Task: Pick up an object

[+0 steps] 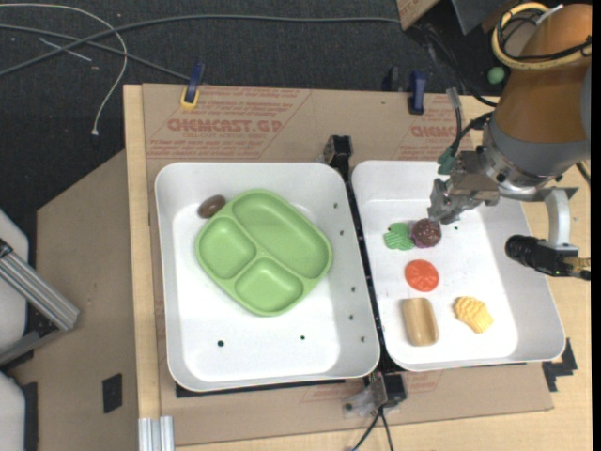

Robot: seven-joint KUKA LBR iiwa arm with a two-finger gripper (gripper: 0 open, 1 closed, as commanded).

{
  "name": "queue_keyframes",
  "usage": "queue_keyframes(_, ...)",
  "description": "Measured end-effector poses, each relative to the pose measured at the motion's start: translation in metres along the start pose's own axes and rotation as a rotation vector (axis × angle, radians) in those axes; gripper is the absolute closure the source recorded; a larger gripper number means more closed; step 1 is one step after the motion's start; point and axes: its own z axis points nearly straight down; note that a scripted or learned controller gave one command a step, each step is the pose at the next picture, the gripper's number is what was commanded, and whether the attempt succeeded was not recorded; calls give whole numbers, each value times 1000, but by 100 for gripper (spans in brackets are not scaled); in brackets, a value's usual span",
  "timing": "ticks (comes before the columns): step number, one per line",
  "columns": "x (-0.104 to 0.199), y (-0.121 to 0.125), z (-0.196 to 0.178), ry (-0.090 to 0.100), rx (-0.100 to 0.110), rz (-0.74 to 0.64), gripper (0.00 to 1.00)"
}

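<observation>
The claw (441, 209) hangs right above the dark ball (427, 233) in the right bin (535, 336). I cannot tell if it grips.

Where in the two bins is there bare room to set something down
Left bin: bare floor along the near edge below the green divided plate, and the far right corner. Right bin: a bare strip along its right wall past the yellow piece. Crowded: its middle, where the gripper hangs over the purple piece and green piece.
</observation>
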Motion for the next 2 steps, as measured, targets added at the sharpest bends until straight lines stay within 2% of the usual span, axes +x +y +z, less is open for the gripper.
queue_keyframes(2, 112, -35, 26, 1, 2, -3, 100)
